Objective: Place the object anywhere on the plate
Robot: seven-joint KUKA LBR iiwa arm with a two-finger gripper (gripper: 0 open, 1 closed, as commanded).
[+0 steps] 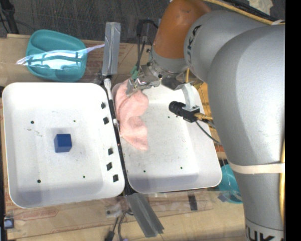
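Pink cloth [132, 117] lies crumpled along the left side of the right bin [190, 177], its top edge right at the gripper [139, 83]. Can't tell the gripper's state from here. Looks light, limp, non-fragile; I'd pinch a raised fold near the top.

Pink cloth [131, 115]: soft, crumpled, elongated, running 12 to 6 o'clock along left wall of right bin [190, 177]. Upper end bunched at bin's 11 o'clock corner, lower end tapering toward bin's 8 o'clock side.

Blue cube [63, 142]: small, solid, resting flat on floor of left bin [20, 195], slightly toward 7 o'clock of bin centre, well apart from cloth.
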